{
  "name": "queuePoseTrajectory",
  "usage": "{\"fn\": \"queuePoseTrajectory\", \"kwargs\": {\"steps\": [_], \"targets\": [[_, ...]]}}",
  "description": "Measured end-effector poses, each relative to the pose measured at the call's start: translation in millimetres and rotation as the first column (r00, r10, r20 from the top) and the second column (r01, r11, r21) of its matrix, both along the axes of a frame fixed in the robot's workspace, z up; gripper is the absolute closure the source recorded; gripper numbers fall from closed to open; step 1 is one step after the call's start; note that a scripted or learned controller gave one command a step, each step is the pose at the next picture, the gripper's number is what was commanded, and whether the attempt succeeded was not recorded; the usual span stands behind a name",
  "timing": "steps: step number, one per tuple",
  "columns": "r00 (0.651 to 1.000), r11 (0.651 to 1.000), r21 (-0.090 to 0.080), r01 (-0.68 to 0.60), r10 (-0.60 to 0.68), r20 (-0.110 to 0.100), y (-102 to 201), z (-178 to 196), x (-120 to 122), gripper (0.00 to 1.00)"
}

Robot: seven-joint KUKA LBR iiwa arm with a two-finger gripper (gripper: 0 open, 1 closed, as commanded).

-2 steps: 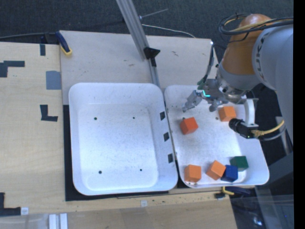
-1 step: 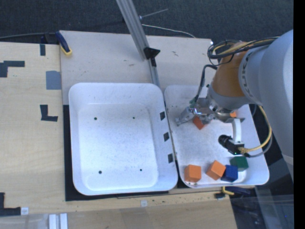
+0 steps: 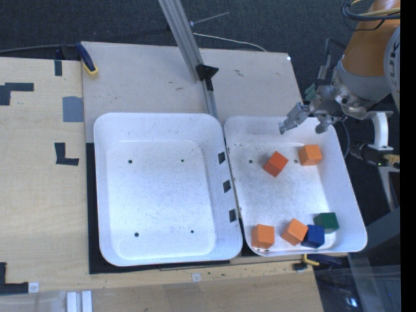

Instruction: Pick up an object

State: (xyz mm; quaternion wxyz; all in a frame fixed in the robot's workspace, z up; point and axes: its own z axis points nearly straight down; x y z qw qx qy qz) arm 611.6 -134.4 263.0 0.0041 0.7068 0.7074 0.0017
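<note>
A: How do the jaws (image 3: 304,117) stand?

B: Apart, with nothing between them, hanging over the far right corner of the right bin (image 3: 344,194).

A: And the blocks?

B: All 6 lie in that bin. An orange block (image 3: 311,155) sits just near of the jaws, a red-orange block (image 3: 275,164) to its left. Along the near wall: an orange cube (image 3: 263,236), another orange one (image 3: 296,231), a blue block (image 3: 314,236) touching it, and a green block (image 3: 326,221) at the right.

A: The left bin (image 3: 104,174)?

B: Beside it on the worktop (image 3: 39,174), touching.
</note>
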Motion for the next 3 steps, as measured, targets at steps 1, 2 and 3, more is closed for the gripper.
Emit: {"fn": "queuePoseTrajectory", "kwargs": {"steps": [1, 2, 3], "targets": [[1.0, 1.0, 0.004, 0.0, 0.0, -0.018, 6.0, -118.1, -11.8, 0.0], [1.0, 1.0, 0.003, -0.001, 0.001, -0.01, 5.6, -113.0, -9.8, 0.0], [1.0, 1.0, 0.003, -0.001, 0.001, -0.01, 5.6, -113.0, -9.8, 0.0]]}}
